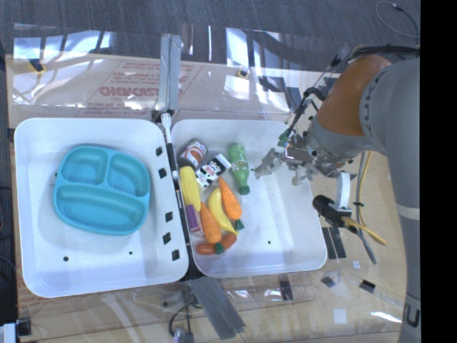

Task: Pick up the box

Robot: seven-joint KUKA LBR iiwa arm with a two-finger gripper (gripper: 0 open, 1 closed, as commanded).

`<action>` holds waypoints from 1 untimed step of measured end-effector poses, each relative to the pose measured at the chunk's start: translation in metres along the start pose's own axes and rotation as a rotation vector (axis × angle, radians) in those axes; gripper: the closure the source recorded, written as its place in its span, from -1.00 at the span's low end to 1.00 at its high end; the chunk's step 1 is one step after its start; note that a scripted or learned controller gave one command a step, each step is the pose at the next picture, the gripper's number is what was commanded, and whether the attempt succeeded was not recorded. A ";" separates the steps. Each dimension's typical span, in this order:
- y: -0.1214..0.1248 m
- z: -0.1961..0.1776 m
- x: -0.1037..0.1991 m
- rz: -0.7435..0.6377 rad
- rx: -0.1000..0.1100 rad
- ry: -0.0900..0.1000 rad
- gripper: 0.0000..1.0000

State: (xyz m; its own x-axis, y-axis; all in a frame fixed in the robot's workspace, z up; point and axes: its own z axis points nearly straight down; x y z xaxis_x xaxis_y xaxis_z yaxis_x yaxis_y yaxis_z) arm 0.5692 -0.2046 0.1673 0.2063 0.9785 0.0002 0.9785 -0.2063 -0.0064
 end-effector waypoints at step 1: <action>0.072 0.055 0.044 0.362 -0.006 0.005 -1.00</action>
State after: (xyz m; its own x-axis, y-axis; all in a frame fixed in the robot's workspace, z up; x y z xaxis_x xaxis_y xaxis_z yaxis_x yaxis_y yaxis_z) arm 0.6479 -0.1766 0.1119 0.5398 0.8418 0.0041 0.8418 -0.5398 -0.0011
